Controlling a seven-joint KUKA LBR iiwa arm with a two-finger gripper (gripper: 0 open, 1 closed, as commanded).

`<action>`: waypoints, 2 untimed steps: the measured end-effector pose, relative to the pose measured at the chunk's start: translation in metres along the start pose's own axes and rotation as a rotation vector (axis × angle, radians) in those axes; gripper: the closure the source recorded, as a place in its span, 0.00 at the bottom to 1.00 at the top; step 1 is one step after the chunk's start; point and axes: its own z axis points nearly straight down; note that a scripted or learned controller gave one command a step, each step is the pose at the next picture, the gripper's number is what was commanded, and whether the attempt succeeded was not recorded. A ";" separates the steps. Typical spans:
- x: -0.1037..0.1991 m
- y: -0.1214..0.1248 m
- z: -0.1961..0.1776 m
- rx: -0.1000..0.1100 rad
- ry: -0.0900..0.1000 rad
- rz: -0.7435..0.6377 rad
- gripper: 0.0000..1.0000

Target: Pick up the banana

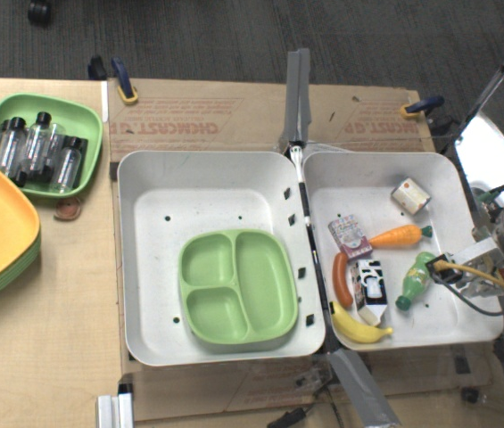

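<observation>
Lying curved, the smooth yellow banana (359,326) hugs the right bin's (439,166) wall.

A light wooden bench (46,346) stands on dark grey carpet (234,16), a sheet of brown cardboard (234,119) clamped across its top; chair castors (42,9) rest on the floor beyond, under even indoor light.
</observation>
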 end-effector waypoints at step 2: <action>-0.003 0.012 0.046 0.006 0.000 0.001 1.00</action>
